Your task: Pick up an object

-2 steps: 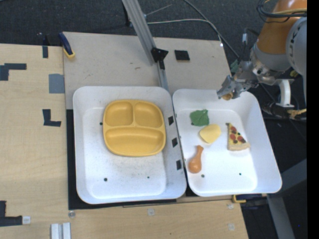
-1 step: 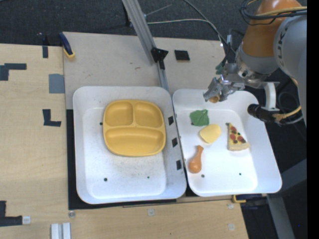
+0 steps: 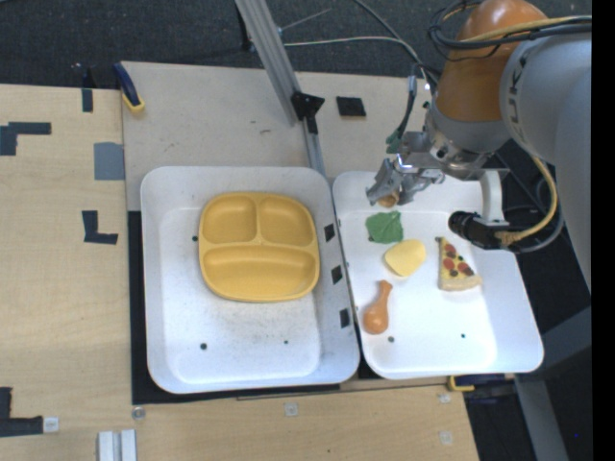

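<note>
The two white bins [image 3: 163, 286] look like smooth matt plastic, the left one peppered with fine dark specks. The yellow divided tray [image 3: 258, 246] is smooth plastic with a soft sheen. The bench [image 3: 58, 257] looks like pale, matt wood board. The arm's orange band [image 3: 485, 51] is glossy, catching a highlight; the grey shell [image 3: 557, 84] beside it is satin smooth. The gripper [image 3: 392, 192] looks like bare metal. The slanted rail [image 3: 274, 51] above the bins reads as brushed aluminium.

The arm [image 3: 548, 84] is grey with a rounded orange band [image 3: 485, 51] above the wrist. Black cables [image 3: 538, 214] loop beside it. The gripper [image 3: 392, 188] is bare metal.
</note>
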Robot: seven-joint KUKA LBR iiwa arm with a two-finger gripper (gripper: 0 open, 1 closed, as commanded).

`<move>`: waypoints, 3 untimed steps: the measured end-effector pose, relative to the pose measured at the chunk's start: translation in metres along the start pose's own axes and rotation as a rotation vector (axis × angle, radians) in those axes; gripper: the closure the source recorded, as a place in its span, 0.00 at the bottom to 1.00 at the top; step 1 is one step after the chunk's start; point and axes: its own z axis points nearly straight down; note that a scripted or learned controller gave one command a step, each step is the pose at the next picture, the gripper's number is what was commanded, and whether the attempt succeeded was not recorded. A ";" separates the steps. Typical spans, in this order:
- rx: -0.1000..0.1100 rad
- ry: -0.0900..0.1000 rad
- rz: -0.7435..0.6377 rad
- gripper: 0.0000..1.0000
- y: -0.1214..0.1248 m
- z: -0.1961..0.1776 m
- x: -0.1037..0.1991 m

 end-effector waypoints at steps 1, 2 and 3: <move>0.000 -0.001 0.000 1.00 -0.001 0.009 0.048; 0.000 -0.001 -0.001 1.00 -0.002 0.016 0.103; -0.001 0.000 -0.002 1.00 -0.015 0.004 0.152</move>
